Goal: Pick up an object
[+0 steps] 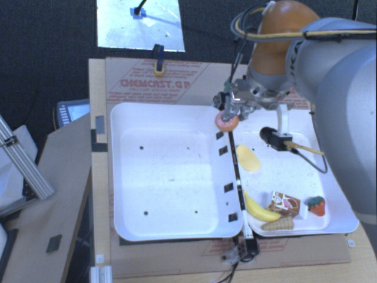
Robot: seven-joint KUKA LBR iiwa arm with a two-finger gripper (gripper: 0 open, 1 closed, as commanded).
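The arm [330,58] fills the upper right, over the right bin [339,217]. The left bin [165,175] offers wide bare floor. The gripper [231,112] hangs above the shared rim, fingers closed on a pink donut [227,122]. Banana [260,210], carton [285,203], cone [278,223] and strawberry [317,205] crowd the right bin's near edge.

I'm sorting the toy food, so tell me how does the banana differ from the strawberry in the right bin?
The banana is yellow, long and curved; the strawberry is red with a green top, short and rounded. The banana is clearly the larger. The banana lies near the divider between the bins, the strawberry by the outer right side. Both rest at the near end of the right bin.
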